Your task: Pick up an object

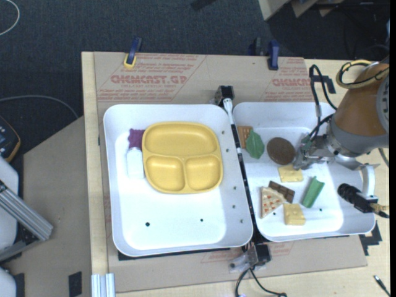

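Camera view: the gripper hangs low in the right bin, just above a pale yellow block and beside the brown disc. Whether its fingers are spread or pressed together cannot be told. A clean pick probably needs centring over one piece, clear of the green stick.

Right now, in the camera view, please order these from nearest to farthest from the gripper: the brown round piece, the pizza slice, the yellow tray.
1. Brown round piece, just left of the gripper in the right bin.
2. Pizza slice, lower left, same bin.
3. Yellow tray, far left, in the left bin.
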Motion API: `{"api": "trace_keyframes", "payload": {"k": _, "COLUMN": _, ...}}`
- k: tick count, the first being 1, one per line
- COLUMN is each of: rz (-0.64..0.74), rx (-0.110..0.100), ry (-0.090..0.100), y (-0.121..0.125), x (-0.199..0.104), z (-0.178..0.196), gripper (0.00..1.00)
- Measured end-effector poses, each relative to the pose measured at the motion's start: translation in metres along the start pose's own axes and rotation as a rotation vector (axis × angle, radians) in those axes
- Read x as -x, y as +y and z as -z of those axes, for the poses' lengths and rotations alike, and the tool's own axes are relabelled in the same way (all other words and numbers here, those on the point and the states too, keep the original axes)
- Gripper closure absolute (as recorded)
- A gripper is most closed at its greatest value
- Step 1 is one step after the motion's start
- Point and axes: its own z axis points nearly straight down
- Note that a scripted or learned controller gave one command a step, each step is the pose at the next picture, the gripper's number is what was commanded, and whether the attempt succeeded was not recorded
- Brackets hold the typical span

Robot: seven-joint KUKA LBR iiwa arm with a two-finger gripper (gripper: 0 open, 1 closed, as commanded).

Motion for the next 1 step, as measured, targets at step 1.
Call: {"api": "trace_keyframes", "payload": {"k": 1, "rz": -0.001, "rx": -0.008, "ry": -0.006, "y": -0.0001, "x": 0.0085, "z": 0.0467, "gripper": 1.0}}
